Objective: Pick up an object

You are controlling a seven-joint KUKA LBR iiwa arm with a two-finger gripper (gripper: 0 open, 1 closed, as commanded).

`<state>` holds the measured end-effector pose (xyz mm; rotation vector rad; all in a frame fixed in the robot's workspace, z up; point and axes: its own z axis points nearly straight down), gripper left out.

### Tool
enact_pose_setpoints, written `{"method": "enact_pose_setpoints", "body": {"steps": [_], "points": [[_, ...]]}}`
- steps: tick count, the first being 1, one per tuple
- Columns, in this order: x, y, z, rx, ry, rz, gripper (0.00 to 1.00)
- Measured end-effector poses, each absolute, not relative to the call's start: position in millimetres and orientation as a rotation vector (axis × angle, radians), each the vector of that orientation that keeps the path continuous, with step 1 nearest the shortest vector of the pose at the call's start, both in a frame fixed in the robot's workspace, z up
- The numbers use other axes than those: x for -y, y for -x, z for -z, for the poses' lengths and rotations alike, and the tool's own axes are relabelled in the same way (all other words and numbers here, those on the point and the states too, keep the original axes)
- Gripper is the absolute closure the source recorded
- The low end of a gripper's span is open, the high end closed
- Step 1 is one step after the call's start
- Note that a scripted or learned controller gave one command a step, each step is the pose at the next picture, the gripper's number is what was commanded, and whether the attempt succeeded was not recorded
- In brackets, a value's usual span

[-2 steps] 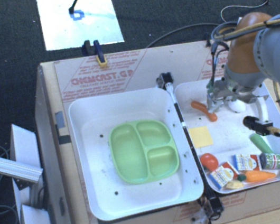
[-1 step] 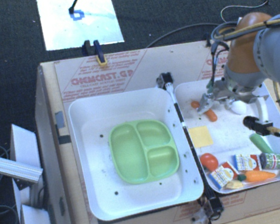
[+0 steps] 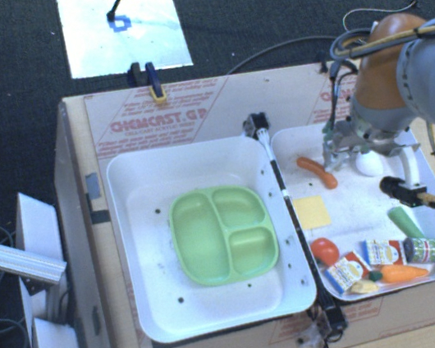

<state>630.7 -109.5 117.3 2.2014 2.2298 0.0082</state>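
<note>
We see the pincer (image 3: 336, 158) low in the right bin (image 3: 358, 215), at its far end, hanging from the grey arm (image 3: 426, 82) that reaches in from the view's right. We cannot tell whether the pincer is apart or together, and we see nothing clamped in it. The nearest things flank it. An orange-red sausage (image 3: 317, 172) lies just beside it toward the view's left, slanted on the bin floor. A white egg (image 3: 368, 164) lies just beside it toward the view's right. Nearer the camera than the pincer, a yellow cheese slice (image 3: 311, 212) lies flat, apart from the sausage. Further that way a red tomato (image 3: 324, 250) sits by the wall between the bins. Well apart from the pincer, along the near end, we find a small carton (image 3: 379, 251), a carrot (image 3: 397, 272), a can (image 3: 423, 249) and a green cucumber (image 3: 405, 222). Far to the view's left of the pincer, the left bin (image 3: 146, 215) holds a green divided plate (image 3: 222, 233). Both bins rest on the bench (image 3: 158, 121).
</note>
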Motion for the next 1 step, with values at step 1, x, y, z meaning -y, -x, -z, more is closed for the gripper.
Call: {"method": "enact_pose_setpoints", "body": {"steps": [1], "points": [[109.6,-630.6,-117.2,-2.23,-2.201,-0.007,0.0]]}}
